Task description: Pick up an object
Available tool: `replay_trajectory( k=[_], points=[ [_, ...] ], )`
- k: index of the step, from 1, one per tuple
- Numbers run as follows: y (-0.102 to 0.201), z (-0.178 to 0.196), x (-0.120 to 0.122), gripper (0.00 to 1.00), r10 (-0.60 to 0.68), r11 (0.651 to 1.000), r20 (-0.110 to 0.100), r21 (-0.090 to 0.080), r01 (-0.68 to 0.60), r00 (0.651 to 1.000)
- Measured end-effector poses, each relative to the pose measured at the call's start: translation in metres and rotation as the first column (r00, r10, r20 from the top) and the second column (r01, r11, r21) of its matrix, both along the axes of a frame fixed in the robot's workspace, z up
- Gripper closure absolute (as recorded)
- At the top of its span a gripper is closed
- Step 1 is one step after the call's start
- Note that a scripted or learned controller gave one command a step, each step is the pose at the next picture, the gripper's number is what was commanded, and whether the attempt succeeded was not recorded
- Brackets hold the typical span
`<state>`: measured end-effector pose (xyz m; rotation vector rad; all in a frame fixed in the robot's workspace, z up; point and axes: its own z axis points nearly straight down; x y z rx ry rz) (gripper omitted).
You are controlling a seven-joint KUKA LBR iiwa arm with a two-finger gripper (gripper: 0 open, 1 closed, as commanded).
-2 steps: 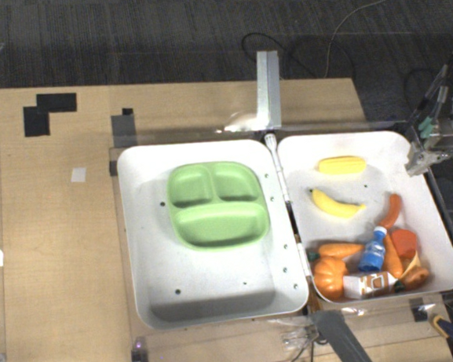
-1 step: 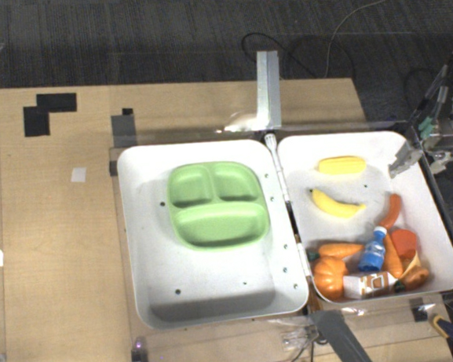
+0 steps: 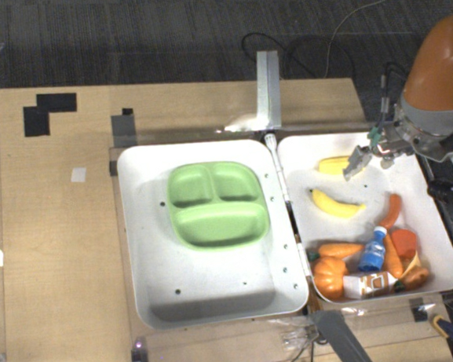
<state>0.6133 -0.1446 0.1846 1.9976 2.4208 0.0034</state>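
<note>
1. Hovering over the back of the right bin (image 3: 443, 220), the gripper (image 3: 360, 160) is seen at the end of the grey arm (image 3: 434, 122) with its orange band (image 3: 437, 63), reaching in from the right.
2. Whether the fingers are spread or pressed together cannot be told; nothing is seen pinched between them.
3. A yellow banana (image 3: 332, 166) is placed at the back of the right bin, just beside the gripper on its left side; contact cannot be judged.
4. A second banana (image 3: 335, 204) is laid nearer the middle of the same bin, apart from the first.
5. A long orange carrot (image 3: 392, 209) is tilted toward the bin's right side.
6. Clutter is packed along the front edge of the right bin: a small pumpkin (image 3: 328, 274), another carrot (image 3: 341, 249), a blue bottle (image 3: 372, 252), a red-orange piece (image 3: 403, 241), a white labelled bottle (image 3: 369, 284) lying flat.
7. A green divided tray (image 3: 216, 202) is set in the left bin (image 3: 149, 246), toward its back.
8. Both bins are rested side by side on the wooden worktop (image 3: 52, 254).
</note>
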Motion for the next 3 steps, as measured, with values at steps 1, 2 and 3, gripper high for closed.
replay_trajectory(
  k=[1,2,3],
  points=[
    [0.036,-0.086,0.051,0.0,0.033,0.999,0.004,-0.001,-0.033,0.999],
    [0.05,-0.095,-0.021,0.0,0.094,0.996,0.01,-0.001,-0.094,0.995],
    [0.052,-0.083,-0.018,1.0,0.095,0.995,0.017,0.001,-0.095,0.995]
  ],
)
